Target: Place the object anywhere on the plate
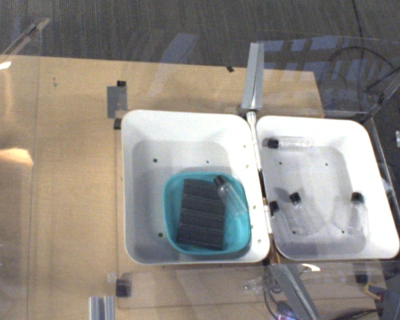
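Camera view: clear plastic bottle w/ black cap (pixel 231 195) lying on teal square plate (pixel 171 199), left white bin (pixel 139 179).

Bottle sits at plate's upper-right part, tilted, cap toward the top-left, its cap end touching the dark grey ridged rectangular block (pixel 201 215) that covers the plate's middle. Plate is in the near half of that bin, close to the front wall. Right white bin (pixel 380 179), just beside, has more clear black-capped bottles: one (pixel 290 142) along the far wall, one (pixel 299 212) mid-bin, one (pixel 355 213) toward the right side. Both bins rest on a light wooden bench (pixel 60 199).
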You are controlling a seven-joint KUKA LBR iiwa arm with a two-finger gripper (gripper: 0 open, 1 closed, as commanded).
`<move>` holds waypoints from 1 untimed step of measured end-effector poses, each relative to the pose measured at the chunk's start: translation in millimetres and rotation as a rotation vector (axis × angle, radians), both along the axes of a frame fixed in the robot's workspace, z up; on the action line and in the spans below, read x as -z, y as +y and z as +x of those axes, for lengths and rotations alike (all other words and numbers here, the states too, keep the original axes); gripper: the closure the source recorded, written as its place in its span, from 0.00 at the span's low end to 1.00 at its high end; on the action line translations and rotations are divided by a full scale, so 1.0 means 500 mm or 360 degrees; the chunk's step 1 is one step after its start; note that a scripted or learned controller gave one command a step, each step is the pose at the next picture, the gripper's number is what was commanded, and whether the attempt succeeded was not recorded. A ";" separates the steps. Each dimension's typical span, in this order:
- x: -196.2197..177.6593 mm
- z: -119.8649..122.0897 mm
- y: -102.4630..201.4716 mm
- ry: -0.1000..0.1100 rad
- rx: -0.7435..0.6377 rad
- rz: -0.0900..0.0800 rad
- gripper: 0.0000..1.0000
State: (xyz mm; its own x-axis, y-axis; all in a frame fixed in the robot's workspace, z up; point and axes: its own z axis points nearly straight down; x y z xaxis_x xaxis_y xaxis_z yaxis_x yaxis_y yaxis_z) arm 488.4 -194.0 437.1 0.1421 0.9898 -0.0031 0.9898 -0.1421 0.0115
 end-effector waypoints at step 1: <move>0.002 0.180 0.100 0.0001 0.0099 0.0003 0.00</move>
